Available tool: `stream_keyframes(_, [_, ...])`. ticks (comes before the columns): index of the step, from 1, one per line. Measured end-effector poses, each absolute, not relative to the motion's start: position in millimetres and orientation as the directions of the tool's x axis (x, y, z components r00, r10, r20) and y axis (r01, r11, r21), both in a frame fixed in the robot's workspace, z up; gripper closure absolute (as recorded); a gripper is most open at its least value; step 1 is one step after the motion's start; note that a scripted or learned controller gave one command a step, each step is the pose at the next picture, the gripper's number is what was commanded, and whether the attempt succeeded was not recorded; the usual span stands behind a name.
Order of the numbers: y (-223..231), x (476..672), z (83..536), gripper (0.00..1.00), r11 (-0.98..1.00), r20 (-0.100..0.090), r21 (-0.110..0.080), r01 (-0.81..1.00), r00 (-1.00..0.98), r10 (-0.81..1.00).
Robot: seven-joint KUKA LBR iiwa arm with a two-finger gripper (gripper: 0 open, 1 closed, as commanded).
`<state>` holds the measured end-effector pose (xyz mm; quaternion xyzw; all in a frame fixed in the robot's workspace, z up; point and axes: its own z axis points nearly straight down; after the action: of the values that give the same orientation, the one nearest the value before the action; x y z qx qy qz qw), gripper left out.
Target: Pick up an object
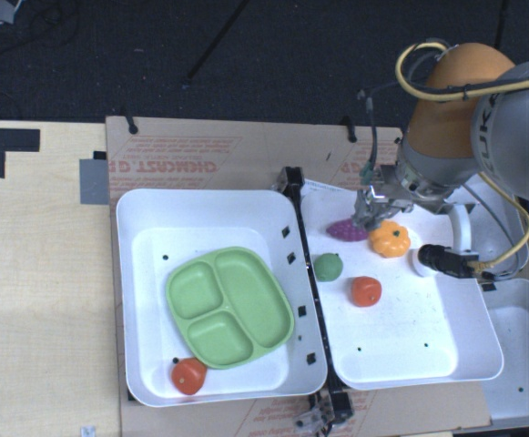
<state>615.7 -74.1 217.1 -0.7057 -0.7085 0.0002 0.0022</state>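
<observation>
Gripper (370, 215) low in right bin (483, 358) — at purple toy (345, 230), beside orange pepper (390, 240); finger state cannot be told.

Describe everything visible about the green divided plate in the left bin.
The green divided plate is a light green, plastic-looking tray with rounded corners and three compartments: one long and two smaller. It lies flat and right side up on the floor of the left bin, turned at a slant to the bin's walls. Its compartments hold nothing. A red tomato-like piece sits at its near corner, touching or nearly touching the rim.
</observation>
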Motion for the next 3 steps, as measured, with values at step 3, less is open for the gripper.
stream_keyframes(3, [58, 566.9, 223, 1.00, 0.004, 0.002, -0.005, 1.000, -0.004, 1.000])
